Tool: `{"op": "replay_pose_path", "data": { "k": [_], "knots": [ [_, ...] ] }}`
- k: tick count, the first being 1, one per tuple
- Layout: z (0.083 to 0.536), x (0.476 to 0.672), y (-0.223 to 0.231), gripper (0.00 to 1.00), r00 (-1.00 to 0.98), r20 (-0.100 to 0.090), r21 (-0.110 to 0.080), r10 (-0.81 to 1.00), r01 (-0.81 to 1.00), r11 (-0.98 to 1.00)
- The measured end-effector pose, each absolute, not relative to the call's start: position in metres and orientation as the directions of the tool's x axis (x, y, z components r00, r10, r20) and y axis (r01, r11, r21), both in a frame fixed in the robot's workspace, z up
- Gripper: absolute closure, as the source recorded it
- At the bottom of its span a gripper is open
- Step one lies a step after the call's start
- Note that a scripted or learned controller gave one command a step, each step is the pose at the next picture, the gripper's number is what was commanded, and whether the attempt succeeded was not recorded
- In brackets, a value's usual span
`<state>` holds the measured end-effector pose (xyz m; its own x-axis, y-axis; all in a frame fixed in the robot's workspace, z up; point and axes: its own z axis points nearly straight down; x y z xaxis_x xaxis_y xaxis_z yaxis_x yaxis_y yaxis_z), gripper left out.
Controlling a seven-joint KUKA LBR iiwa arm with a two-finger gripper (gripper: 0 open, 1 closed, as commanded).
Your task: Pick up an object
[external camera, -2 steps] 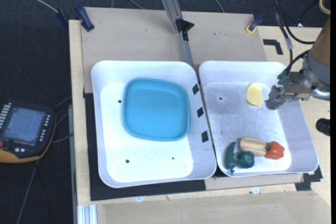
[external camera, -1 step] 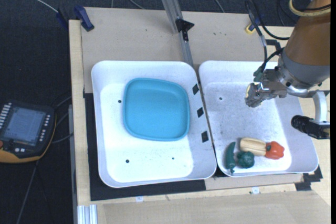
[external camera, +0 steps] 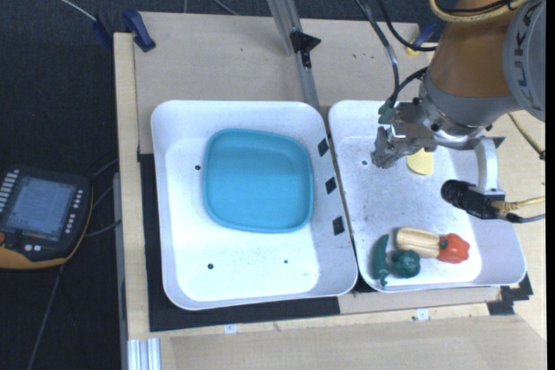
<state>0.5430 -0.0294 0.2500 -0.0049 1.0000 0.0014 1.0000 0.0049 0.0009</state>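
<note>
Overhead, the fingers hang in the right bin; whether they are parted or closed cannot be told. A yellow piece lies just beside them; a blue plate fills the left bin.

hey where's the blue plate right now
The blue plate lies flat in the left bin of the camera view, about in its middle, apart from the gripper, which hangs over the right bin.
</note>
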Motion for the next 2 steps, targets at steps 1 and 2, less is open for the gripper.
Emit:
{"op": "replay_pose_path", "data": {
  "k": [1, 2],
  "knots": [
    [0.238, 0.554, 0.019, 1.00, -0.004, 0.001, -0.001, 1.000, 1.000, 0.004],
    [0.232, 0.565, 0.062, 1.00, -0.004, 0.001, 0.000, 1.000, 1.000, 0.004]
  ]
}}
